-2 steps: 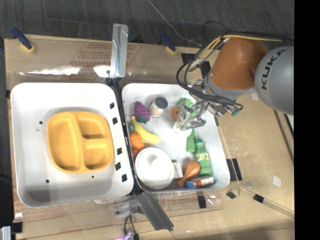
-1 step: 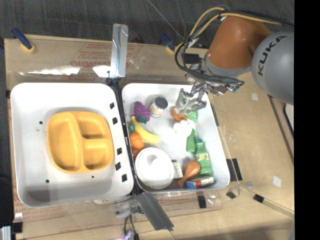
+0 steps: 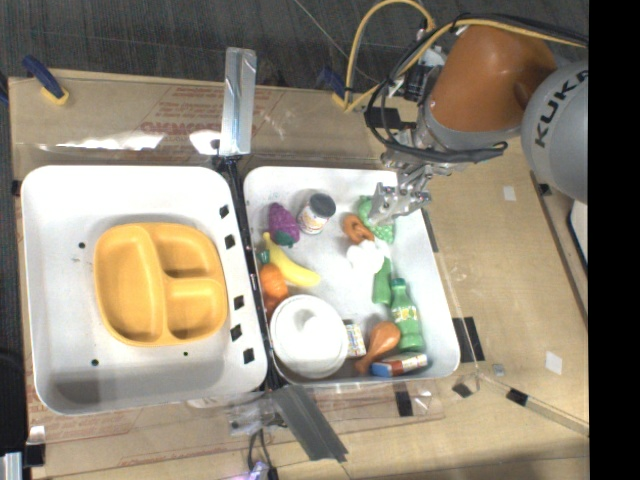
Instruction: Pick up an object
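Over the right bin's (image 3: 440, 298) far corner the gripper (image 3: 398, 200) hangs, fingers slightly apart, nothing between them; the green bottle (image 3: 398, 308) lies just nearer the camera, long axis pointing towards us

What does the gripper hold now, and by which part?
It cannot be told. The gripper hangs over the right bin, just above a green object, but no object shows between its fingers.

Tan cardboard-covered bench top (image 3: 500, 268), black tape marks near its lower right corner. Beyond the bench's far edge, dark ribbed flooring (image 3: 150, 13). Yellow cable (image 3: 372, 28) looping over that far edge.
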`<act>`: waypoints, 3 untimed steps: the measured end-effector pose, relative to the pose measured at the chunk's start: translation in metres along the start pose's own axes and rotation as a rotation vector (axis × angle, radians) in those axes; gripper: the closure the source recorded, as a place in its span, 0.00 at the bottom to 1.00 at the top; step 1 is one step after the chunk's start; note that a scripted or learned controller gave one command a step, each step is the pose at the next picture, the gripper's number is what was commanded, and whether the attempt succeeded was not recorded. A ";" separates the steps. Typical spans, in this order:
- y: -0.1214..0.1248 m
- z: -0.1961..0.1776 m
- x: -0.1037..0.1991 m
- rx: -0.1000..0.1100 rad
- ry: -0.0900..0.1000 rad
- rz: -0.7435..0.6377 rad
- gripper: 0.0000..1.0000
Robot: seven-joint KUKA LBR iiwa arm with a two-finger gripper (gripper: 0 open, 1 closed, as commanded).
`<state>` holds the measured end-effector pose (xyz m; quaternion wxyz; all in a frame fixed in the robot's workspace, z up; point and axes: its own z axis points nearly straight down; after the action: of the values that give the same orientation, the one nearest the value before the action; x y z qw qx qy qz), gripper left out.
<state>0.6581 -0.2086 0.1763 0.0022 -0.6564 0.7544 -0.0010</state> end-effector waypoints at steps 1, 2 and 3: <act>0.007 -0.095 0.003 0.005 0.002 0.187 1.00; 0.005 0.001 -0.020 -0.013 0.000 0.240 1.00; 0.000 -0.024 0.000 -0.003 -0.001 -0.350 1.00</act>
<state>0.6577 -0.2084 0.2001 0.0014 -0.7776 0.6288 -0.0002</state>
